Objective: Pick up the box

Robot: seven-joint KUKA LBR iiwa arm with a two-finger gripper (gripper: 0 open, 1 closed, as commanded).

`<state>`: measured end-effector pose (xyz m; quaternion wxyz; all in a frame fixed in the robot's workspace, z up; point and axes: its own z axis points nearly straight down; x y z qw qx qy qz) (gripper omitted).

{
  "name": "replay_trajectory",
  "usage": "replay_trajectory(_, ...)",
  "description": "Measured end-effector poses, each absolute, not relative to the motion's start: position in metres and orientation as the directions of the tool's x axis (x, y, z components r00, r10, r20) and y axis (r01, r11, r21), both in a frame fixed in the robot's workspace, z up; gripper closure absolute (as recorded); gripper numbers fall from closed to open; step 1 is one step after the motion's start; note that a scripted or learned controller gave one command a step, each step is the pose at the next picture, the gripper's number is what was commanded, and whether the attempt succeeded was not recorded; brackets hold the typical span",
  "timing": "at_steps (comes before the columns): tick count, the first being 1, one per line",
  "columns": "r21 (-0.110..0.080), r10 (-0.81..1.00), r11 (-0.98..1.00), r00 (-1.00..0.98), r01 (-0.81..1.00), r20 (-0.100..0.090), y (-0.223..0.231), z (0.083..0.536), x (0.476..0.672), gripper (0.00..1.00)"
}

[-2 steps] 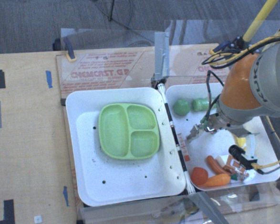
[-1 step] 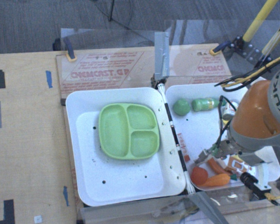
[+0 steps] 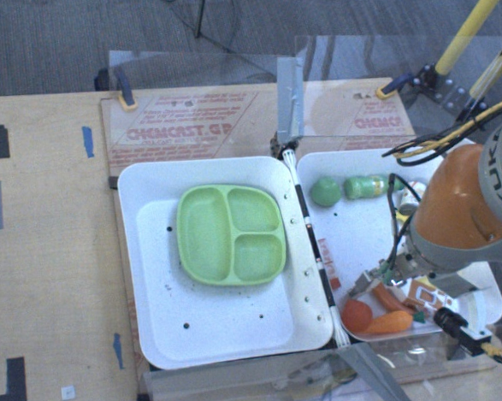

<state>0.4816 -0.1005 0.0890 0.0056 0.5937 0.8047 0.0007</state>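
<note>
hovering low at the frame's lower right, the gripper [image 3: 392, 278] is seen just above the box [image 3: 422, 296] (claw state cannot be told); nothing is lifted yet.

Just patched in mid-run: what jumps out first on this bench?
The light green divided plate lies in the middle of the left bin. In the right bin, the arm's orange band hangs over a cluster of red and orange items at the near edge; a green ball sits at the far end.

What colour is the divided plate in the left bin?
Light green; the divided plate shows clearly in the camera view, lying in the left bin.
</note>
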Motion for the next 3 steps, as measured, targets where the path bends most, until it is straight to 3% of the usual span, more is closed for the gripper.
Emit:
replay_trajectory(1,0.003,0.929,0.371,-0.371,0.929,-0.003,-0.122,0.154,0.599,0.00)
replay_trajectory(2,0.006,0.927,0.374,-0.374,0.927,-0.007,-0.121,0.165,0.601,1.00)
replay_trajectory(3,0.004,0.964,0.266,-0.266,0.964,-0.004,-0.139,0.198,0.594,1.00)
